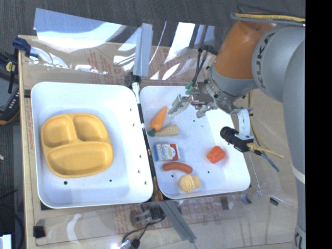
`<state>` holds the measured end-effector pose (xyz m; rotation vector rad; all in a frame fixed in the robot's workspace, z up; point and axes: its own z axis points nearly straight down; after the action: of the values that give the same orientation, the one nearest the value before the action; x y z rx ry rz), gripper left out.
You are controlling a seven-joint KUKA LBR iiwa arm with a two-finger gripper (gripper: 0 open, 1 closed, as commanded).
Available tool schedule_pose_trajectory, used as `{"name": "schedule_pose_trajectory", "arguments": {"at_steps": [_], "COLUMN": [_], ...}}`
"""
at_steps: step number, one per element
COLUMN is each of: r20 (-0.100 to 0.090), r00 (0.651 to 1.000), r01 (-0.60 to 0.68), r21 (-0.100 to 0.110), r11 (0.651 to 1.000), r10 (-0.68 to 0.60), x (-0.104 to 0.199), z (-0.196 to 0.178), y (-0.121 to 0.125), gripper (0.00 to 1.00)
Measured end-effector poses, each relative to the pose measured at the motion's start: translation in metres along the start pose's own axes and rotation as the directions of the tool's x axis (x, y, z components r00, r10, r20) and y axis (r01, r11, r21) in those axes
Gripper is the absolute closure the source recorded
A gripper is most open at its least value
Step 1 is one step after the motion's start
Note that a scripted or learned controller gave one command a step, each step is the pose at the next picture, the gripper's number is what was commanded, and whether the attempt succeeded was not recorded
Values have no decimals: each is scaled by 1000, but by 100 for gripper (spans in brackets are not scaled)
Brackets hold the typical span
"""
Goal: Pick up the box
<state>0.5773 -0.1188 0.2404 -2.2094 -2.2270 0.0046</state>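
Your gripper [179, 105] hangs open and empty over the carrot [159, 118], far from the box [166, 152], so closing here risks grabbing the wrong item.

1. We saw the gripper [179, 106] reaching in over the far part of the right bin [228, 183].
2. A carrot [159, 118] lay just beside its tip, with a pale corn piece [167, 131] next to that.
3. The box [166, 152] sat nearer us than the gripper, well apart from it.
4. Beyond the box lay a sausage [177, 167] and a yellow corn cob [189, 182].
5. A red pepper [216, 154] lay off to the arm's side.
6. The left bin [83, 90] held a yellow tray [77, 143].
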Motion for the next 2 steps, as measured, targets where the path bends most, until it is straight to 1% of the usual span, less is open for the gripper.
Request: {"name": "schedule_pose_trajectory", "arguments": {"at_steps": [1, 2], "r20": [4, 5], "r00": [997, 996], "r01": [76, 94], "r21": [-14, -16], "r11": [997, 995], "r10": [-75, -94], "x": [-16, 0], "z": [143, 143], "y": [-21, -61], "gripper": [0, 0]}}
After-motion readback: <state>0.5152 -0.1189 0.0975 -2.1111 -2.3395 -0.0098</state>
